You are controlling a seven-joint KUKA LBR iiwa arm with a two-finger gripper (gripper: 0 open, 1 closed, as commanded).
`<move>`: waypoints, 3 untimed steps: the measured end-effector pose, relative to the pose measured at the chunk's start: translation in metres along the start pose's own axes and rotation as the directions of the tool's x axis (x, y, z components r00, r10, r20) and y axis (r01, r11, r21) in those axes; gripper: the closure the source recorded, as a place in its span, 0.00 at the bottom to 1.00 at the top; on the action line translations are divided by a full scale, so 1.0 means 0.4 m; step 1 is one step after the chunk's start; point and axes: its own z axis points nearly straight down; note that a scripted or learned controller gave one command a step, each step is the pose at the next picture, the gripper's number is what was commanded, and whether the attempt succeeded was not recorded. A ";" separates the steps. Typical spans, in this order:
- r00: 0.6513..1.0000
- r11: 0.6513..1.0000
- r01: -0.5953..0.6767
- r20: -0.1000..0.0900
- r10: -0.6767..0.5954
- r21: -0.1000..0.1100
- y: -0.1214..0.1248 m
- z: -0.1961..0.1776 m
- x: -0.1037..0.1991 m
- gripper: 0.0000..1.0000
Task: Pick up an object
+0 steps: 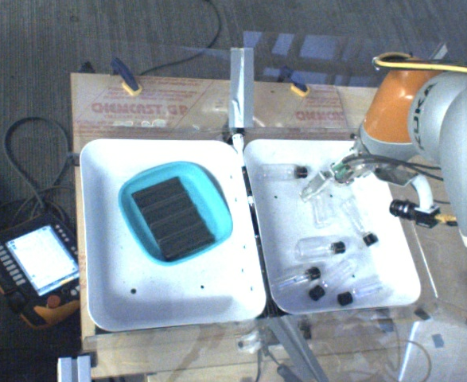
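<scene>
Gripper [322,183] sits over the upper part of the right bin [400,289], slender fingers angled down and toward the divider; whether they are spread or closed cannot be told, and nothing is visibly caught between them. Grey arm [448,126] with orange band [392,106] enters just beyond that bin's far right corner. Right bin holds a scatter of clear plastic vials [317,249] with black caps [317,292], hard to separate against the white floor: one cap near the bin's top edge, one vial lying mid-floor, several more caps and tubes gathered along the near wall. Fingertips appear just above or among clear pieces in the bin's upper middle; contact cannot be judged. Left bin [98,237] touches the right bin along a shared centre seam and carries a shallow turquoise tray [134,193], tilted relative to the bin walls, with a black ribbed block [173,217] lying inside it. Both bins rest on a wooden bench top [161,106] printed with faded red lettering; two blue-and-yellow clamps [126,74] grip the bench's far edge, and a metal post [239,90] rises behind the seam between bins. Beyond the bench, dark grey carpet [58,22] with a thin cable [205,14] trailing across it. Left of the left bin, on the floor, a teach pendant [34,265] with lit screen and looped black cord.
</scene>
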 end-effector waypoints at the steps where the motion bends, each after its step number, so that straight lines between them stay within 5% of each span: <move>1: 1.000 1.000 0.000 0.001 0.000 -0.006 0.005 -0.028 0.000 1.00; 2: 0.993 0.993 -0.120 -0.003 0.120 0.009 0.135 -0.306 0.119 1.00; 3: 0.968 0.968 -0.252 -0.003 0.252 0.011 0.182 -0.352 0.228 1.00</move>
